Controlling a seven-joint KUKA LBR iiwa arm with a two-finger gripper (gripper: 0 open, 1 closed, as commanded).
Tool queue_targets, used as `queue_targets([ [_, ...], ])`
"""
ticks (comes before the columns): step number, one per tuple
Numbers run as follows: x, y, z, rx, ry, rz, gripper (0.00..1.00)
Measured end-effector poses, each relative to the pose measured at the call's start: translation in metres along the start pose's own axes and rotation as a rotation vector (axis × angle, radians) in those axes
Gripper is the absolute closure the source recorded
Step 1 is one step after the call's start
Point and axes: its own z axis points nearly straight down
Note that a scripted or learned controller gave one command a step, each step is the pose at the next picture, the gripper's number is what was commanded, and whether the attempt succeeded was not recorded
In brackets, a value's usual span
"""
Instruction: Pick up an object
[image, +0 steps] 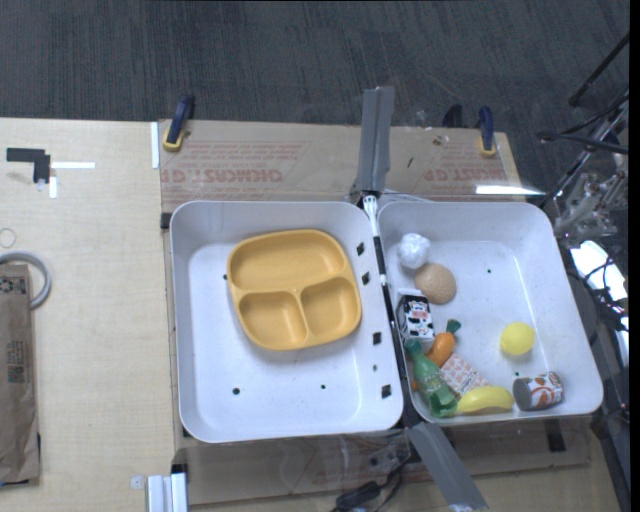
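Observation:
The right bin (540, 235) holds several small objects. A white crumpled ball (414, 249) lies near its back left, with a tan egg-shaped item (436, 283) just in front of it. A small black-and-white carton (416, 318) stands by the left wall. An orange carrot (441, 346), a green bottle (432, 384), a red-checked packet (463, 376) and a yellow banana (485, 400) crowd the front left corner. A yellow ball (517, 339) sits alone toward the right. A small can (539, 391) lies at the front right.
The left bin (200, 400) holds a yellow three-compartment tray (294, 288). A metal divider post (375, 140) rises behind the two bins. Blue clamps (181, 120) (486, 130) pin cardboard at the back. A brown bag (18, 370) lies at the far left of the bench.

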Motion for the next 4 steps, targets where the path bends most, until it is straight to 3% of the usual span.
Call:
queue_targets([
  [1, -0.016, -0.001, -0.017, 0.001, -0.004, -0.195, 1.00],
  [2, -0.037, -0.001, 0.000, 0.000, -0.002, -0.348, 1.00],
  [3, -0.044, 0.003, 0.020, -0.001, -0.001, -0.501, 1.00],
  [4, -0.030, -0.001, 0.026, -0.001, -0.001, -0.662, 1.00],
])
